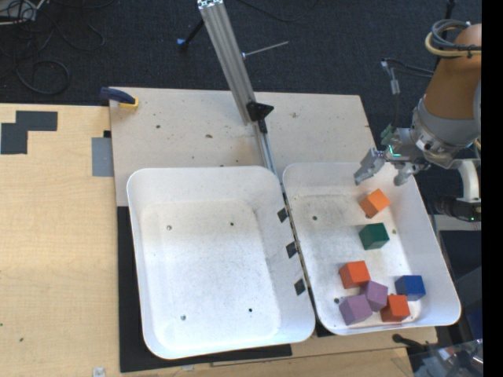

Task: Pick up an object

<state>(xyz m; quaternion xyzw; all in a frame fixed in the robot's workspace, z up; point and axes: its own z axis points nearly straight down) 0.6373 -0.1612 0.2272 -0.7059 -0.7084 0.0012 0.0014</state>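
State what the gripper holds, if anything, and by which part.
Nothing. The gripper is open above the right bin, apart from the orange cube just below it.

Readable text: none | bins, blocks and bench are showing no legible labels, brands, numbers or signs.

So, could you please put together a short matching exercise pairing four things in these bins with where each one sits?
Things:
1. green block
2. blue block
3. gripper
4. left bin

Places:
A. beside the right bin's outer rim, near the front
B. above the right bin's far end
C. middle of the right bin
D. beside the wooden board

Pairs: 1-C, 2-A, 3-B, 4-D
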